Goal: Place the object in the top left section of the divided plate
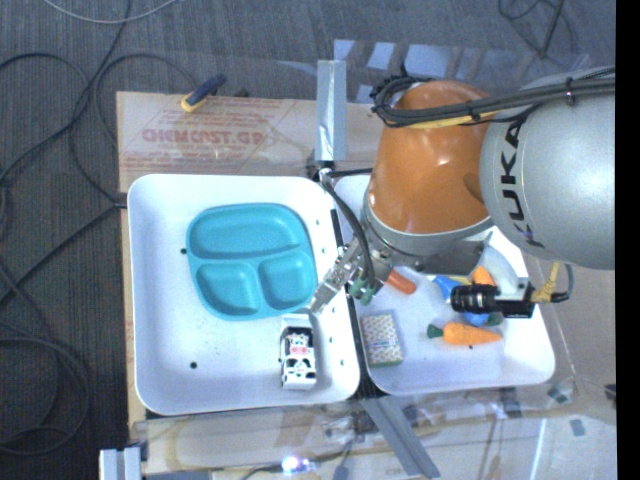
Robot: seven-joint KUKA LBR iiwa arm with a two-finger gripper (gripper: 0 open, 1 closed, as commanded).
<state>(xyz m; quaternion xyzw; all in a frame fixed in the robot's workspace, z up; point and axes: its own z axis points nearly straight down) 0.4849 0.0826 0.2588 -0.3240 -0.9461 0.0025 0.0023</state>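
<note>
We see open white floor all around the blue divided plate (252, 259) in the left bin (160, 298), widest at its 9 and 6 o'clock. At the plate's 5 o'clock a small cow-print box (298, 358) blocks the way. At 3 o'clock the arm (440, 183) hangs over the shared rim, covering much of the right bin (520, 368).

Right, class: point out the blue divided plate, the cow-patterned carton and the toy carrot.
blue divided plate (250, 230): camera view, floor of its large upper section.
cow-patterned carton (297, 359): camera view, middle of its top face.
toy carrot (470, 335): camera view, orange body.
</note>
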